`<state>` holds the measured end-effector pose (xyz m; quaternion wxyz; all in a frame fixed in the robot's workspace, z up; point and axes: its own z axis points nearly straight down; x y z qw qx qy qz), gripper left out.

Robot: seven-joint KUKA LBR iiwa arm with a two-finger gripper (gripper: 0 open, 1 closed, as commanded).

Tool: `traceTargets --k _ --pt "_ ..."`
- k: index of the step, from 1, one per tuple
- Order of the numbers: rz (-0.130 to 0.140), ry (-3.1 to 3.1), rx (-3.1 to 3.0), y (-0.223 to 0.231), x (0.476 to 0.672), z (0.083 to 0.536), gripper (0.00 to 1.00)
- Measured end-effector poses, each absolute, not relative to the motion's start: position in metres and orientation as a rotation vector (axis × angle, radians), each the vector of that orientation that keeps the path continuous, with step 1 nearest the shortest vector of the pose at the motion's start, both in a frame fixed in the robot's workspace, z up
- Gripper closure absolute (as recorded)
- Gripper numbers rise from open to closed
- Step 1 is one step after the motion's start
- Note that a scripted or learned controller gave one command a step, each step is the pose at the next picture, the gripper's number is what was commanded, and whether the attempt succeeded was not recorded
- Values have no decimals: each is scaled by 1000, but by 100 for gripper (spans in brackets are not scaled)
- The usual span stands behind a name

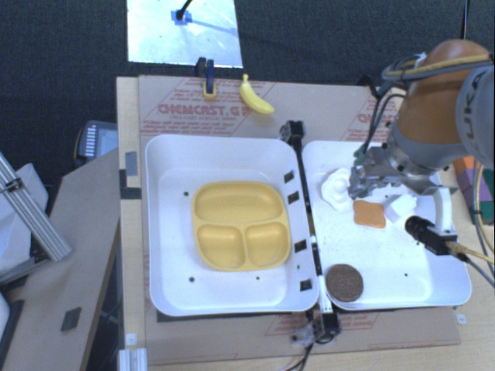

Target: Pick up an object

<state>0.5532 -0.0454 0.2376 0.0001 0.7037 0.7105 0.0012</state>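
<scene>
**Ana:** Nearest the lens, at the front edge of the right-hand shallow white bin (pixel 441 284), sits a round dark-brown cookie-like disc (pixel 345 282), right by the divider between the bins. What lies behind it?

**Ben:** Farther back from that disc, near the middle of the same bin, lies a flat orange slab shaped like a slice of toast (pixel 370 214), and just beyond it a soft-looking white crumpled lump (pixel 336 188). The two-finger gripper (pixel 362 182) hangs over that pair, closest to the white lump.

**Ana:** Is it spread or pinching anything?

**Ben:** I cannot tell; the wrist hides that end, and nothing shows as held.

**Ana:** And across the divider from the disc?

**Ben:** The left white bin (pixel 166 230) holds a yellow plastic plate with three compartments (pixel 239 224). Well behind the disc, past the bins on the cardboard, lies a small yellow toy banana (pixel 255 97).

**Ana:** How would the white lump handle?

**Ben:** My guess: light and yielding, likely to squash, so a pinch across its raised middle suits it. The orange slab looks stiff, thin and low, so it would need gripping across its narrow edges and could slide on the smooth bin floor.
</scene>
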Motion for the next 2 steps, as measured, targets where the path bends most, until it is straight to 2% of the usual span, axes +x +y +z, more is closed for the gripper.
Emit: traceTargets --k 1,2 --pt "6 2232 2209 10 567 242 100" --pt "2 2232 2212 56 563 234 100"
